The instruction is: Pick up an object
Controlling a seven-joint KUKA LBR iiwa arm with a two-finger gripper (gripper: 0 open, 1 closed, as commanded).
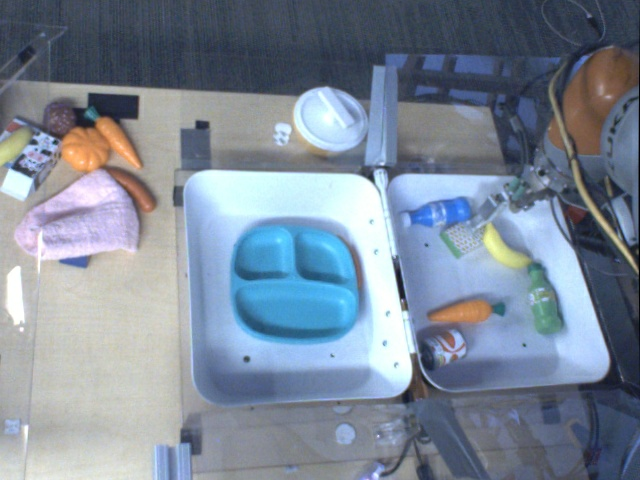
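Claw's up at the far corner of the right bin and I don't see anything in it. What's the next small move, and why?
Probably ease the claw down and slightly toward the blue bottle. The claw sits at the right bin's far edge, beside the bottle and a grey-green block, with a banana next to them. The bottle lies apart enough for a cleaner approach.

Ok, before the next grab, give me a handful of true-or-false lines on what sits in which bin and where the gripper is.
1. The blue divided plastic tray lies in the left white bin. True.
2. The orange toy carrot lies in the left bin. False: it lies in the right white bin.
3. The green plastic bottle lies in the right bin. True.
4. The gripper hangs over the left bin. False: it is at the right bin's far edge.
5. The yellow toy banana lies on the tray. False: it lies in the right bin.
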